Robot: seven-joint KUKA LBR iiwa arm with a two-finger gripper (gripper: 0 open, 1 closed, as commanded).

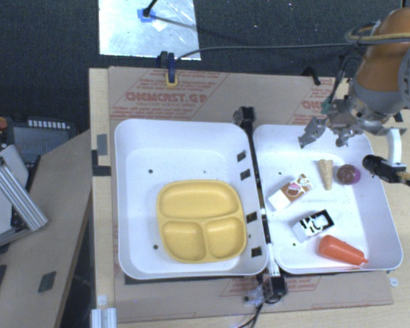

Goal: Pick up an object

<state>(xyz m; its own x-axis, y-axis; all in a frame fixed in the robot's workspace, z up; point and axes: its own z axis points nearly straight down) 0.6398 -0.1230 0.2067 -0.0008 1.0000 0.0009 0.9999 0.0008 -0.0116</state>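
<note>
The arm (391, 53) comes into sight at about two o'clock, a thick rounded body, orange across its upper bulge and pale grey on the shell beside it toward three o'clock. Thin yellowish cables loop over the orange part near one o'clock. Below it sits a grey metal wrist block, boxy and cluttered with small fittings. From there the gripper (326, 134) carries two dark grey fingers (309, 134), short and angular. A white bracket hangs off the wrist at four o'clock, ending in a black cylindrical piece.
</note>
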